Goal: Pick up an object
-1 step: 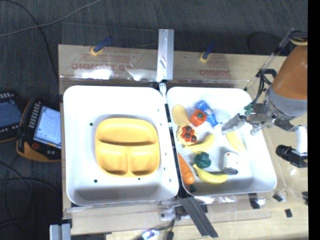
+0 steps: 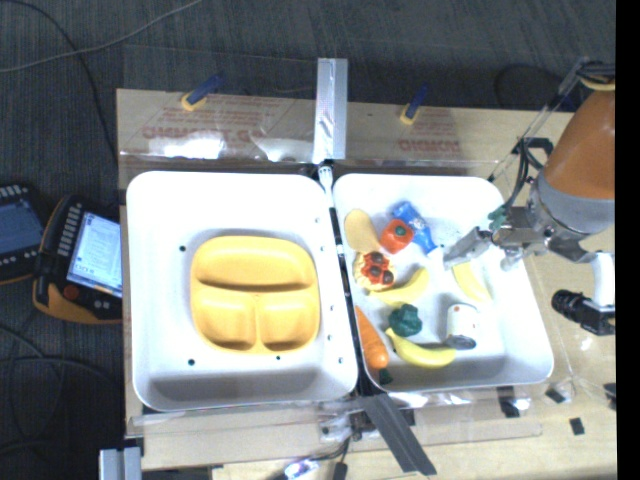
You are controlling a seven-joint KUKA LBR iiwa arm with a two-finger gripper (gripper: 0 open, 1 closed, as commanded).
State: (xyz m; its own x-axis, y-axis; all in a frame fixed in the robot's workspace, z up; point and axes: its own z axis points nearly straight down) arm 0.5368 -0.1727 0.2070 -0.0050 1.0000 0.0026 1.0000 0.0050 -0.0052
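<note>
The right bin (image 2: 520,353) holds several toy foods. A blue packet (image 2: 412,220) lies at the back beside an orange-red pepper (image 2: 397,234) and a pale yellow piece (image 2: 359,229). A red strawberry-like piece (image 2: 376,267) rests on a yellow banana (image 2: 408,286). Nearer the front are a green piece (image 2: 404,320), a second banana (image 2: 424,353), a carrot (image 2: 371,342) and a white cup (image 2: 461,320). A yellow wedge (image 2: 471,280) lies right of centre. My gripper (image 2: 467,248) hangs over the right bin, just above that wedge, with nothing seen in it.
The left bin (image 2: 160,368) holds a yellow divided tray (image 2: 256,290). A metal post (image 2: 331,108) stands behind the wall between the bins. The arm's orange band (image 2: 590,153) sits over the right bin's far right corner. A handheld pendant (image 2: 75,258) lies left of the bench.
</note>
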